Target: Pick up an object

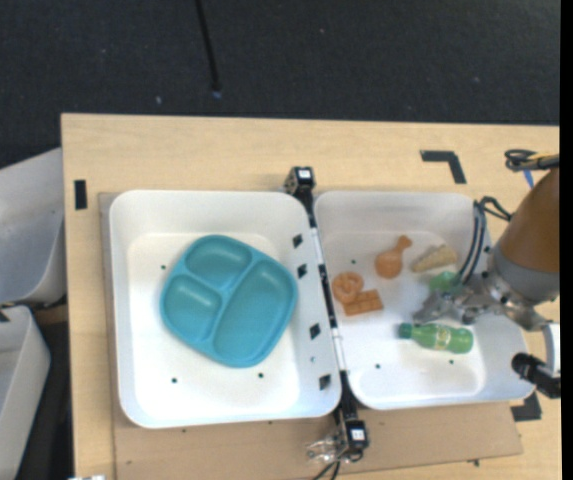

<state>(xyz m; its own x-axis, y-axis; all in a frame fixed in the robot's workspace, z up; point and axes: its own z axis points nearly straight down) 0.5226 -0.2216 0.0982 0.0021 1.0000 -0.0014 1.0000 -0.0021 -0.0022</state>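
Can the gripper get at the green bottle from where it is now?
Probably yes. The gripper hangs just above the green bottle in the right bin, and nothing lies between them; the other items sit further left.

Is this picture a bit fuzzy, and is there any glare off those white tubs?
Camera view: soft all over, edges slightly blurred; the small items in the right bin lack fine detail. Lighting is even, with faint shadows; the white bins look bright, nearly washed out, though the blue tray reads clearly. The pincer is murky.
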